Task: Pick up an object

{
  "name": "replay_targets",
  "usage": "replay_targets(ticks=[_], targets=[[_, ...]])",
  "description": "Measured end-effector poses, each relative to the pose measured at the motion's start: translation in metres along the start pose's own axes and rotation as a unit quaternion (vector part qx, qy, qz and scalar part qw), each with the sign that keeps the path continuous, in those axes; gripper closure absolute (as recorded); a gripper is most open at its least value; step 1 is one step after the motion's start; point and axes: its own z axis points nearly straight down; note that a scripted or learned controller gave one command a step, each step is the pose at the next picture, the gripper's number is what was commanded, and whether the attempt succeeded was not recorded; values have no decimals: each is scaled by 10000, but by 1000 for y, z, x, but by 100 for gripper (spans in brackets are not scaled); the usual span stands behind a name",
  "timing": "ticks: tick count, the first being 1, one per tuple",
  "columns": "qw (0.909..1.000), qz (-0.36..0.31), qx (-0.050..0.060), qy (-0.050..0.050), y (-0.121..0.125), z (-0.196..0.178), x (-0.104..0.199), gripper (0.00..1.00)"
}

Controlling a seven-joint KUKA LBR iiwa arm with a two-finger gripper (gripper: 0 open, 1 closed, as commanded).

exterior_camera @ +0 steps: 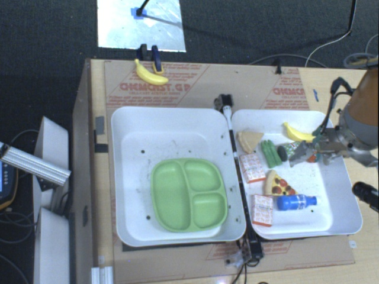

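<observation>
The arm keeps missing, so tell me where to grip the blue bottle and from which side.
Grip the blue bottle across the middle of its body, coming straight down. It lies on its side, long axis roughly left-right in the camera view, so the jaws should close across its narrow width. Beware the pizza slice just above and the red-and-white packet at its left.

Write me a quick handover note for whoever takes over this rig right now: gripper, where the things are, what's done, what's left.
Gripper: low over the right bin, near its upper middle, beside the green object and the bin's banana. I cannot tell whether it grips anything.
Right bin things: tan wedge, pizza slice, blue bottle, two red-and-white packets.
Left bin: the green divided plate.
A second banana lies on the board behind the bins.
Done: arm has reached the pile.
Left: nothing visibly lifted; a confirmed pick remains.
</observation>
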Motion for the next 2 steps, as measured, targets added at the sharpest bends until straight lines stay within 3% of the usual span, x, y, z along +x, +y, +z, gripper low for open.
replay_targets(ticks=[1, 2], targets=[[10000, -1, 7, -2, 77, 70, 3, 0], [9999, 8, -103, -40, 96, 140, -8, 0]])
